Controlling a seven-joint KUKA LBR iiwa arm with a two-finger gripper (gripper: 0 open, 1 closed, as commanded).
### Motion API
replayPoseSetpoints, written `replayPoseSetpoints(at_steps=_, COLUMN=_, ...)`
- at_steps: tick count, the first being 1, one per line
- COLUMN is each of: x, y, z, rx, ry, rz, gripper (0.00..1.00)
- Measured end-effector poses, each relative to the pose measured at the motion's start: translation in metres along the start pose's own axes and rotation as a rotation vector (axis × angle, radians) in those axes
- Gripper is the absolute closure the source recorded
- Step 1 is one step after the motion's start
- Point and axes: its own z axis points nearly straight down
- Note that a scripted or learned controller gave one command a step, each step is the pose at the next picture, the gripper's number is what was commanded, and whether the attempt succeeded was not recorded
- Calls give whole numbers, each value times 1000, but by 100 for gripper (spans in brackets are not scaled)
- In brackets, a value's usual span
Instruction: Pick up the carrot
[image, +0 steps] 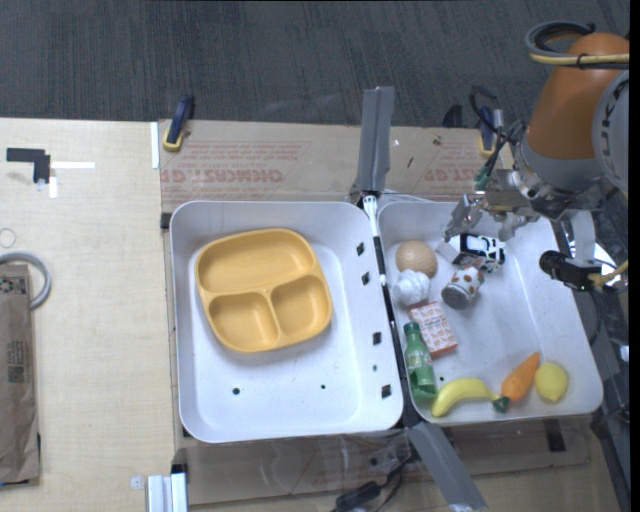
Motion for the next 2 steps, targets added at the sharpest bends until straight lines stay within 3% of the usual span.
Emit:
replayPoseSetpoints(at_steps=1, x=-68, y=-21, z=-51, rx=-2, ry=-2, rz=-120, gripper=0)
replayPoseSetpoints(at_steps=2, x=-104, y=-71, z=1, rx=0, ry=0, rz=-87, gripper=0)
